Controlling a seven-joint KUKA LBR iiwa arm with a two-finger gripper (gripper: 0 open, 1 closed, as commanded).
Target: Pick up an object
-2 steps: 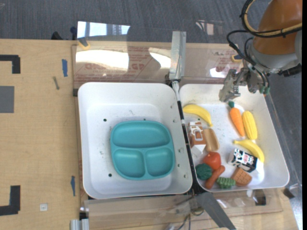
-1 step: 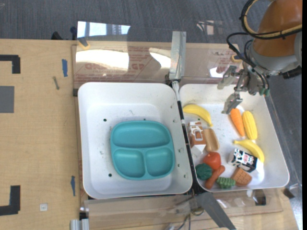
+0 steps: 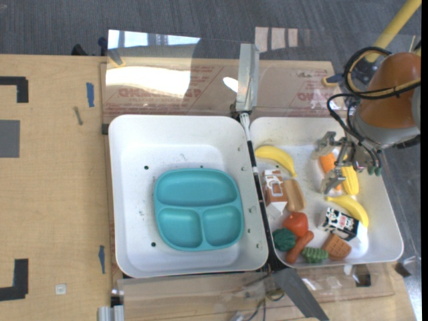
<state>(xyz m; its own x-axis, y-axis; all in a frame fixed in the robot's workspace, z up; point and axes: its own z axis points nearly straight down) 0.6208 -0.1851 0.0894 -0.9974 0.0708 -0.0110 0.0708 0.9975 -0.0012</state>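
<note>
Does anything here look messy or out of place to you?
Nothing looks spilled or broken. The toy food sits jumbled in the right bin, and the teal divided plate lies flat in the left bin. The gripper hangs over the toys.

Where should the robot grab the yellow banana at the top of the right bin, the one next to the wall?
Probably across the middle of the banana, coming straight down from above. It lies flat, curving from upper left to lower right, and its thick middle is narrow enough to pinch across. Its upper side has bare bin floor beside it; the brown and white block crowds its lower side, so the jaws need care there.
</note>
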